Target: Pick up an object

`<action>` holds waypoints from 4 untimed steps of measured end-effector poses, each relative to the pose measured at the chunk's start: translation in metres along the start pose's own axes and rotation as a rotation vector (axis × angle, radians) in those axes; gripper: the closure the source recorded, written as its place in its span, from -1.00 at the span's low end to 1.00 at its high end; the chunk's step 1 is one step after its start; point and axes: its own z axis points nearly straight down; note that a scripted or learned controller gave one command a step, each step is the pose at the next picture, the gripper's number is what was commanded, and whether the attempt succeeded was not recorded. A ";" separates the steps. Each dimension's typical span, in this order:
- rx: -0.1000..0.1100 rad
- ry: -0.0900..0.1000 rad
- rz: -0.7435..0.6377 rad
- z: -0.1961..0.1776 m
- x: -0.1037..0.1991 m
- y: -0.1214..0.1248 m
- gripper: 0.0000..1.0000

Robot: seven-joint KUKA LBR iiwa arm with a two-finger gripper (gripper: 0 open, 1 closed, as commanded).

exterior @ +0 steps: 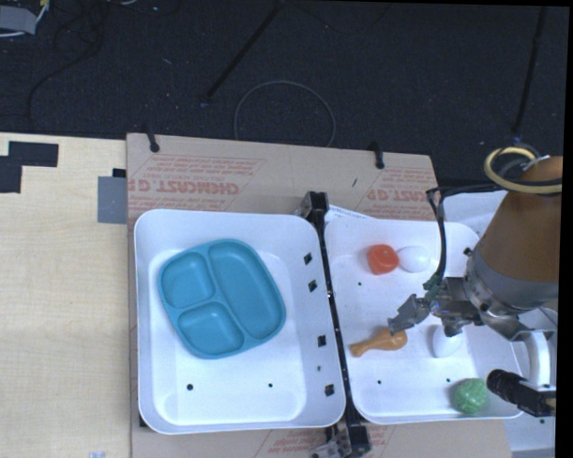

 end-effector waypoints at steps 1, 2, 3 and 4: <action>-0.010 -0.001 -0.001 -0.005 0.000 0.002 -1.00; -0.004 0.000 -0.001 0.059 0.001 0.002 -1.00; -0.004 0.000 -0.002 0.108 0.009 -0.005 -1.00; -0.012 -0.002 -0.001 0.143 0.009 -0.005 -1.00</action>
